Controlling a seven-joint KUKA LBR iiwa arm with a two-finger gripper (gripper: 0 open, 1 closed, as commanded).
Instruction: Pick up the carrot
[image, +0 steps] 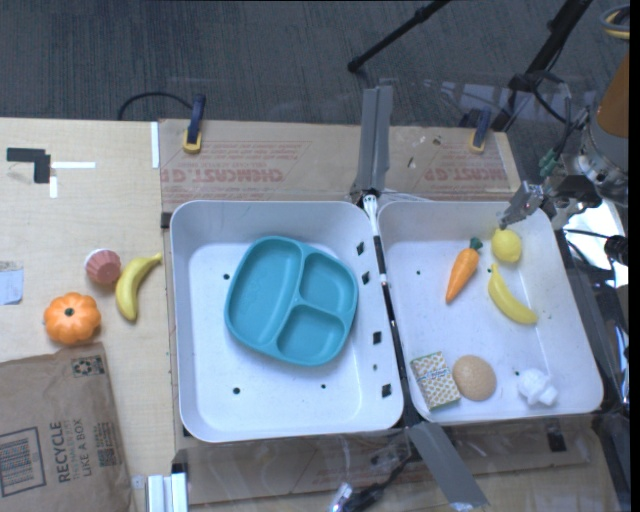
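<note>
Carrot (461, 272): right bin (575, 330), upper middle, beside lemon (506, 245).
Gripper (520, 208): above bin's far rim, up-right of carrot; grip state unclear.
Writing: "RECYCLE" on paper bag (55, 440).

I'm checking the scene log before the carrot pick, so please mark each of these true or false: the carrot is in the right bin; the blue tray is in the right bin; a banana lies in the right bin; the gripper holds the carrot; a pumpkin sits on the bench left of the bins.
1. The carrot is in the right bin. True.
2. The blue tray is in the right bin. False: it lies in the left bin.
3. A banana lies in the right bin. True.
4. The gripper holds the carrot. False: it is at the bin's far rim, apart from the carrot.
5. A pumpkin sits on the bench left of the bins. True.
</note>
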